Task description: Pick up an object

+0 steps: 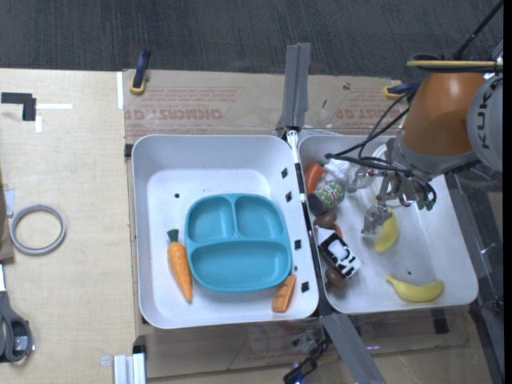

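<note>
Gripper [376,218] hangs low in the right bin [456,286], tip just touching a small yellow piece [386,234] at its 5 o'clock; finger spread cannot be told. Yellow banana [414,290] lies toward 5 o'clock, apart. Left bin [152,238] holds a blue divided plate [238,242], with a carrot [179,267] at its 8 o'clock.
</note>
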